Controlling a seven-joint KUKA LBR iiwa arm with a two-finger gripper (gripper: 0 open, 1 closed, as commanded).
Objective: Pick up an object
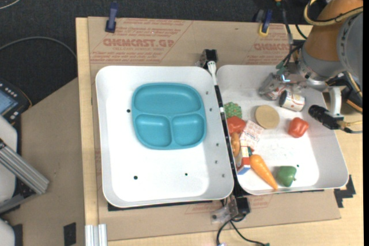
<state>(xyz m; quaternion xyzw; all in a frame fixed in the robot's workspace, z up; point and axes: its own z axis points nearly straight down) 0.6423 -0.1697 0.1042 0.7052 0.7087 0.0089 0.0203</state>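
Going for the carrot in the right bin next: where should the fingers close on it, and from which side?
Grip the carrot across its thick upper end, coming straight down. It lies flat and slanted, tapering toward the green piece that crowds its tip, so set the fingers across its long axis.

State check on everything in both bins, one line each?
Blue tray: flat in left bin, compartments bare.
Carrot: lying slanted in right bin.
Green pepper: beside the carrot's end.
Red pepper: apart from the pile.
Tan disc: lying flat.
Small can: on its side.
Tool: low over right bin's far corner.
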